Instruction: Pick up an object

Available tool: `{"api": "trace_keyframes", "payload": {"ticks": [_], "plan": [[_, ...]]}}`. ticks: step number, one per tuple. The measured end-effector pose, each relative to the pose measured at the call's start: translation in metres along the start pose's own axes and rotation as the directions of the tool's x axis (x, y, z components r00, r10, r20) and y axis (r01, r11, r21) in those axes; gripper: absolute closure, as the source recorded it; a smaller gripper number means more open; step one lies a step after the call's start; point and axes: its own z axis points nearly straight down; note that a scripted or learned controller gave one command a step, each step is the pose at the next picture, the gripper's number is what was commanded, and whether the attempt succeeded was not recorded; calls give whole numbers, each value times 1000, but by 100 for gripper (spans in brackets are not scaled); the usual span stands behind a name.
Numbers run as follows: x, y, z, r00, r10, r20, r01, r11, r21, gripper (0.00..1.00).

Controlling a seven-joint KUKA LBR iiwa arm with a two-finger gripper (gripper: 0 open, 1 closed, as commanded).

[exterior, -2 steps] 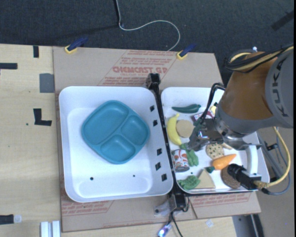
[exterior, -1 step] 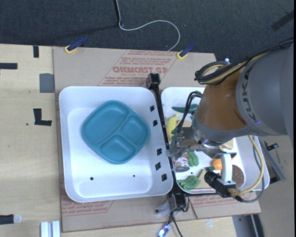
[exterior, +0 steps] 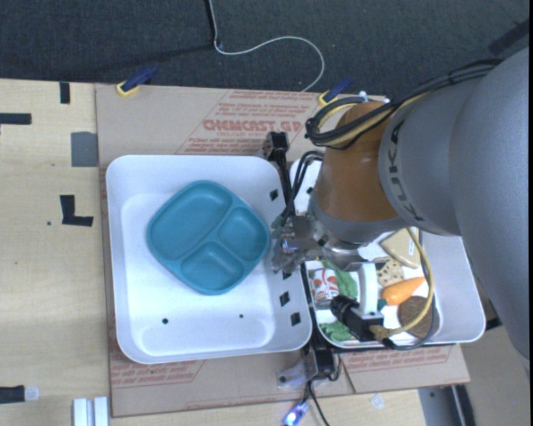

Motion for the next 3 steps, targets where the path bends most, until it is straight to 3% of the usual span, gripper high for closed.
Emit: {"api": "trace_keyframes", "payload": {"ticks": [1,2,3], "plan": [[27,-17,-153,1000,0,-3,0,1000,-17,100],[-33,-18,-253,1000,10,2,-10,1000,-15,100],[0,-19,-182,1000,4,3,-4,1000,4,100]]}}
